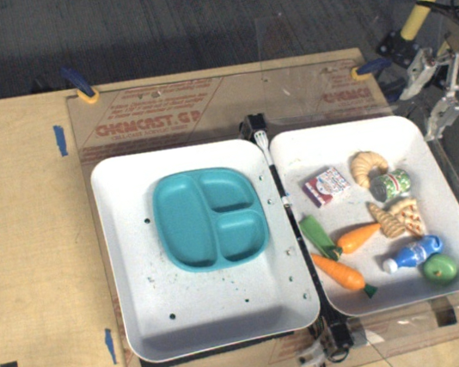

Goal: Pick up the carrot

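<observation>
a: where's the gripper (449, 89)?
b: upper right, outside the right bin (452, 184); whether it's apart or together, i cannot tell.
a: the carrot (338, 271)?
b: lower left of that bin. a teal tray (209, 216) sits in the left bin (148, 322).

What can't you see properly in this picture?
- Tool: cut off by the camera view's right edge; its state can't be told.
- Lower carrot: its upper end is tucked under the green vegetable.
- Small packet: the print is too small to read.
- Can: the label is blurred.
</observation>
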You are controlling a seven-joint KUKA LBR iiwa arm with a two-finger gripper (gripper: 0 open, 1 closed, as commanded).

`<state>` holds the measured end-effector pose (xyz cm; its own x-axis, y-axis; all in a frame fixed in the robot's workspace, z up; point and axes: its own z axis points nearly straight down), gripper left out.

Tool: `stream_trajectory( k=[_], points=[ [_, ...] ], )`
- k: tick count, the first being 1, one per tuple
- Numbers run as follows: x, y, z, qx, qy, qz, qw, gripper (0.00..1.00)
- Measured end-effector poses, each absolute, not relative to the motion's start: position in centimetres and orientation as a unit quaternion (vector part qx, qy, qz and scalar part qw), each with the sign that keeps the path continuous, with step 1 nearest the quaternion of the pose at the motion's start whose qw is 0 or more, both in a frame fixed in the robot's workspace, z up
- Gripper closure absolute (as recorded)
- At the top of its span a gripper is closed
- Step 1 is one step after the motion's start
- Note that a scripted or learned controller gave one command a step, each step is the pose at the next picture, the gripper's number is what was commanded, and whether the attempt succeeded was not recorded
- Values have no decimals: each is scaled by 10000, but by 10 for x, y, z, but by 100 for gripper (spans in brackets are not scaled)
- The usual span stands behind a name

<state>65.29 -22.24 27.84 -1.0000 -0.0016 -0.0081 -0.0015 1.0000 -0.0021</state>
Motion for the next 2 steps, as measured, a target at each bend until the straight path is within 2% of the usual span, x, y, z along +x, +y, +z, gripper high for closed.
stream_trajectory(
  k=[1, 2],
  points=[
    [599, -223, 157, -376, 9993, 12, -8, 0],
    [545, -167, 95, -2468, 9691, -14, 48, 0]
  ],
)
